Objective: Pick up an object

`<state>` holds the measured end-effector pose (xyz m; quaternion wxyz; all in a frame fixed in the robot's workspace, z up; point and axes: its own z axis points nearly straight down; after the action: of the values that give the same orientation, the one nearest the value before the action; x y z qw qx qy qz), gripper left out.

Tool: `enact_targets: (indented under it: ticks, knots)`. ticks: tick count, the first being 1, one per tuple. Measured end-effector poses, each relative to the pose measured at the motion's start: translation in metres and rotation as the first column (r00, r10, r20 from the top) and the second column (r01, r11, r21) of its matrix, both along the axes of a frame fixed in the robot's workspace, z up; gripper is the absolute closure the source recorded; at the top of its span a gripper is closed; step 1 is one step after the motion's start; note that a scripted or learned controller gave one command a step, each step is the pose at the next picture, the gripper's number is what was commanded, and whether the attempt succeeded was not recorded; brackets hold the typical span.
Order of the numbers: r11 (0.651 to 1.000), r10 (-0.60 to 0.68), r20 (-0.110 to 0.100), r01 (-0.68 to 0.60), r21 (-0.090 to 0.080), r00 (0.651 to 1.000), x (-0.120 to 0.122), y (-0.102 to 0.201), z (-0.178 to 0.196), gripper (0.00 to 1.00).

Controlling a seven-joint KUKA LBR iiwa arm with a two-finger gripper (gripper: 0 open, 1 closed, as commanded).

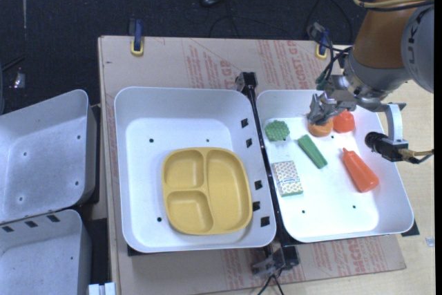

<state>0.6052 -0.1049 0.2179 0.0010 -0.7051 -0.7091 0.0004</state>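
Starting nearest the camera, the shallow white left bin (pixel 131 169) is seen to hold a yellow three-compartment plastic plate (pixel 206 190), lying flat and untouched. Beside it, in the shallow white right bin (pixel 345 221), a small patterned rectangular packet (pixel 288 177) lies close to the dividing wall. Past the packet, a green stick-shaped block (pixel 312 151) rests at a slant in the middle, and an orange carrot-shaped toy (pixel 360 170) lies near the right wall, apart from it. A green knobbly round piece (pixel 277 130) sits toward the far left of that bin.

Farthest back in the right bin, the two-finger gripper (pixel 322 112) is lowered over a small orange round object (pixel 320 128), with a reddish-orange lump (pixel 343 122) just beside it. The fingers appear to be touching or straddling the small orange round object, but whether they are closed on it cannot be told at this angle, since the grey wrist hides the tips.

No object is seen lifted off the bin floor, so the pick is judged not yet done. What is likely left is a firm closing on the object and a raise clear of the bin.
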Motion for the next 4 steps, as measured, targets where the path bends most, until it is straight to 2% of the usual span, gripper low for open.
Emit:
enact_targets:
  ticks: [4]
  knots:
    - [1.000, 0.002, 0.003, -0.002, 0.000, 1.000, -0.021, 0.190, 0.021, 1.00]
